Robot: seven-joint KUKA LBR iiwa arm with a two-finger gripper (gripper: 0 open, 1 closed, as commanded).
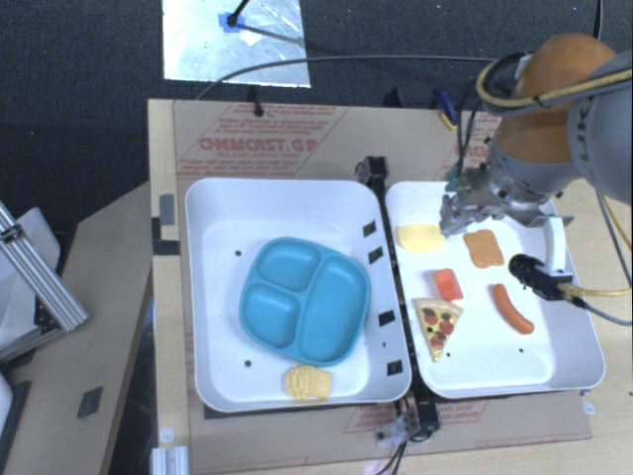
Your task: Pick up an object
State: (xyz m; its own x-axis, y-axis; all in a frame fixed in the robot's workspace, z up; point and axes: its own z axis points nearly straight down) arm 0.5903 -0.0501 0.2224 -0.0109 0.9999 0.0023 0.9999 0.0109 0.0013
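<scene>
Your tool (463,214) hovers in the right bin (584,364), upper centre-right of frame, between the yellow piece (419,237) and the toast (484,248); its opening cannot be told. Descending there, it may grab neither.

Two bins sit side by side on the bench. In the left bin (213,265) a divided plate (304,300) lies near the middle, and a piece of corn (308,382) lies just in front of it by the near wall. In the right bin (564,364), a cheese slice (420,237) lies at the far left. A bread slice (484,248) lies to its right. Nearer the front lie a small chunk (448,284), a pizza slice (437,324) before it, and a sausage (512,309) to their right. The gripper (463,213) hangs over the bin's far end, between the cheese slice and the bread slice.
</scene>
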